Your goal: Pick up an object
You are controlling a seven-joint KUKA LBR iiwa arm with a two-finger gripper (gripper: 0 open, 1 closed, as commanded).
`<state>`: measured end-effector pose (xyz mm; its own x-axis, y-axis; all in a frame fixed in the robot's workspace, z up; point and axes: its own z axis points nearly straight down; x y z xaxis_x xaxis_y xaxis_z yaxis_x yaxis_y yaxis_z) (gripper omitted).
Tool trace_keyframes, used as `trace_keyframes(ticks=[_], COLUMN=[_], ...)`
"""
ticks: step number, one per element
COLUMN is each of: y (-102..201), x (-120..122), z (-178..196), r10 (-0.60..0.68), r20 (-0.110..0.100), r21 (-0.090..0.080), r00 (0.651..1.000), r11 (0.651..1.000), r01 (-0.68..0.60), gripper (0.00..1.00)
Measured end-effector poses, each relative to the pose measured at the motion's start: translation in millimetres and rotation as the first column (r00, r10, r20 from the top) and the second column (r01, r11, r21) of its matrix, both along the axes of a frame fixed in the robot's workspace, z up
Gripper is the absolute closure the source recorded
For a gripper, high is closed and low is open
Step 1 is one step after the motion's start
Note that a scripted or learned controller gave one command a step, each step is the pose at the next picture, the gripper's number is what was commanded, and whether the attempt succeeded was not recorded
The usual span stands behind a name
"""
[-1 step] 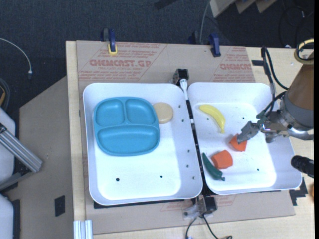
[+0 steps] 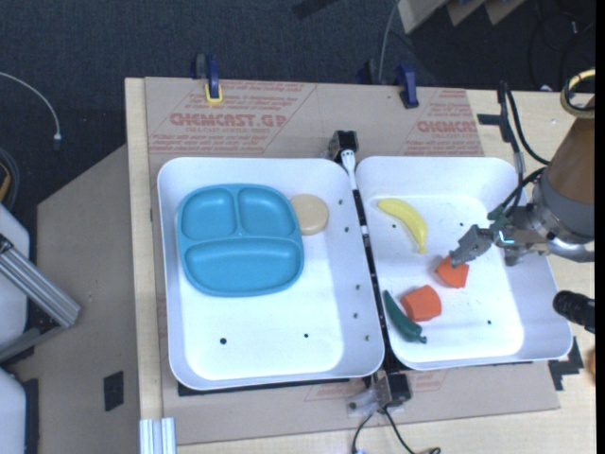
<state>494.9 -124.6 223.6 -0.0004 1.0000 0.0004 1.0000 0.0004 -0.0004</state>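
Green pepper (image 2: 404,318) lies nearest, at right bin's (image 2: 492,346) near-left edge. Tool (image 2: 465,253) poised just above small orange piece (image 2: 453,273); finger state cannot be told. Advised: straight descent, centred closure. Orange block (image 2: 422,303) near, banana (image 2: 405,221) beyond.

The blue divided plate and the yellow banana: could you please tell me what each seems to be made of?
The blue divided plate looks like moulded plastic with a smooth, slightly matte finish: one even colour, with rounded raised ridges between its three compartments. The yellow banana looks like a toy, probably plastic or rubber: flat uniform yellow with no spots or stem detail, though the view is too coarse to be sure.
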Motion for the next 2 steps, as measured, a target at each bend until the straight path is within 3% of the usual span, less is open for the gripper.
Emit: trace_keyframes(ticks=[2], y=[9], x=[-4], z=[-108], r10=[0.0], r20=[-0.006], r21=[0.002], r00=[1.0], r11=[1.0], r01=[0.0], gripper=[0.0])
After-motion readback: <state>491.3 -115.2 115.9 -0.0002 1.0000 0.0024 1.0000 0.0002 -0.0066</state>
